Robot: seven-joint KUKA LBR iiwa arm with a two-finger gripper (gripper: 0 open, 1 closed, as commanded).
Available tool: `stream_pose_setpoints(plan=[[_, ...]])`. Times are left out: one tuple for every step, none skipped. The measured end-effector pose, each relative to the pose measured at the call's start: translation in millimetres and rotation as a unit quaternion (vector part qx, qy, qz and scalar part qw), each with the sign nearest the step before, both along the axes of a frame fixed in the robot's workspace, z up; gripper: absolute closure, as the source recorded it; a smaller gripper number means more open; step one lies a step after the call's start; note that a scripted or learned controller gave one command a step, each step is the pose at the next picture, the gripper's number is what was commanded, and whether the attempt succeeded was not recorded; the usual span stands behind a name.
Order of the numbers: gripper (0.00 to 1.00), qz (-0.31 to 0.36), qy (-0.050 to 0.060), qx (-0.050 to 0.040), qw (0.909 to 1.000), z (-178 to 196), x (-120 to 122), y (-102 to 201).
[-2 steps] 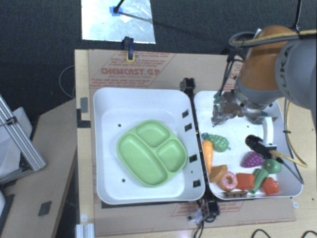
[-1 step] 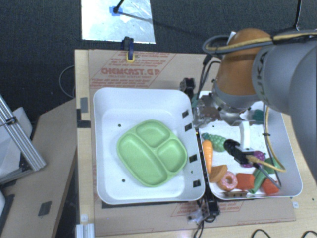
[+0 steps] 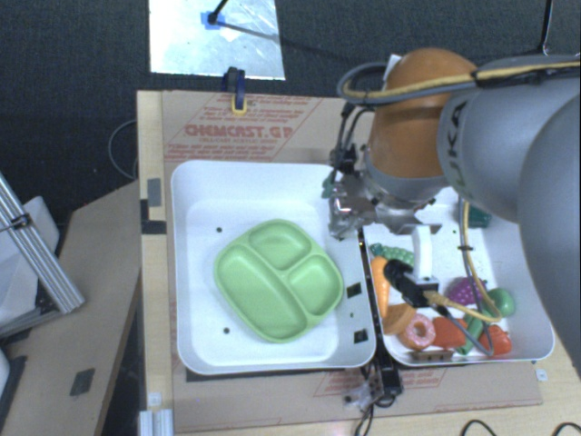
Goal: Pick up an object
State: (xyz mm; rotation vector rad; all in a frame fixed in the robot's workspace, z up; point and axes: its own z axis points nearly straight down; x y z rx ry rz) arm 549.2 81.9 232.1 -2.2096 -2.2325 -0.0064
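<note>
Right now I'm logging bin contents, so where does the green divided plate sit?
The green divided plate lies in the left white bin, toward its lower middle, just left of the wall shared with the right bin of toy food.

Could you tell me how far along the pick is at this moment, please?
Nothing looks picked yet. The toy food lies piled in the right bin, and the green divided plate sits alone in the left bin. The arm hangs over the wall between the bins, its gripper by that edge; its grip is unreadable. Grasping and lifting an object remain.
</note>
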Motion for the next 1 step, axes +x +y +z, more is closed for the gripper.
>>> stream_pose_setpoints(plan=[[1.00, -0.005, 0.002, -0.0018, 1.0000, -13.8, 1.0, -7.3]])
